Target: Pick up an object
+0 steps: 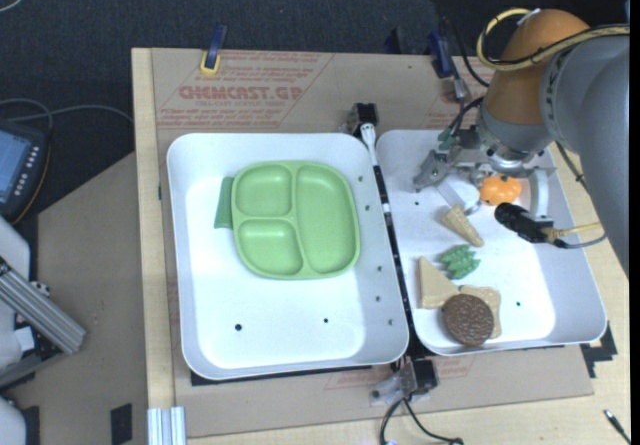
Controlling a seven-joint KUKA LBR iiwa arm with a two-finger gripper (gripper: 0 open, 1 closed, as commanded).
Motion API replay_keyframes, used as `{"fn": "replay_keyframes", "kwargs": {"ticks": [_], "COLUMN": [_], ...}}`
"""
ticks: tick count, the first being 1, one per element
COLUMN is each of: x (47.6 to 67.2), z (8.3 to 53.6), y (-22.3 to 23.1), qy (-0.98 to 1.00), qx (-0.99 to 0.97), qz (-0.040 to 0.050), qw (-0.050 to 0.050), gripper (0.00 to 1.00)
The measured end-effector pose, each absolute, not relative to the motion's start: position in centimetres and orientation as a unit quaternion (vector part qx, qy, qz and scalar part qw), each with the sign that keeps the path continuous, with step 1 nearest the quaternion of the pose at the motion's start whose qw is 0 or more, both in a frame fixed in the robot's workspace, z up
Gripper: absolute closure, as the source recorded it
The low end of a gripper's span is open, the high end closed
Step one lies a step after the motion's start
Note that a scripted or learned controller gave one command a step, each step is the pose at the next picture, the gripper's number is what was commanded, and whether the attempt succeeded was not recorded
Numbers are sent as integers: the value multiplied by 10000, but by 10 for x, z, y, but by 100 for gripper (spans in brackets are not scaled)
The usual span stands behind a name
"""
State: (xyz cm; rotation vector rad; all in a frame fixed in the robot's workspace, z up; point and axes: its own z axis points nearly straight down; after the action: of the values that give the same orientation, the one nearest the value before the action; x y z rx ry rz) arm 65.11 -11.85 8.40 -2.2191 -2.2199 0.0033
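Note:
My gripper [452, 165] hangs low over the far part of the right bin [570, 318], under the orange-banded wrist. An orange piece [499, 189] lies just to its right, close beneath the wrist. A pale wedge [462, 225] lies a little nearer than the gripper. Closer to the front are a small green leafy piece [460, 260], a tan slice [432, 281] and a brown round cookie [468, 319] resting on a tan slab [489, 297]. Nothing shows in the gripper's grasp.
The left bin [200, 313] holds a light green divided plate [295, 218], with a darker green flat piece [222, 203] sticking out from under its left edge. A ridge between the bins [388, 233] separates them.

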Motion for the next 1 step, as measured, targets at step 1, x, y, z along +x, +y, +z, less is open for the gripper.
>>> {"fn": "replay_keyframes", "kwargs": {"ticks": [1], "x": [652], "z": [96], "y": [-119], "qy": [-7072], "qx": [-7070], "qz": [-1], "qw": [-4], "gripper": [100]}}
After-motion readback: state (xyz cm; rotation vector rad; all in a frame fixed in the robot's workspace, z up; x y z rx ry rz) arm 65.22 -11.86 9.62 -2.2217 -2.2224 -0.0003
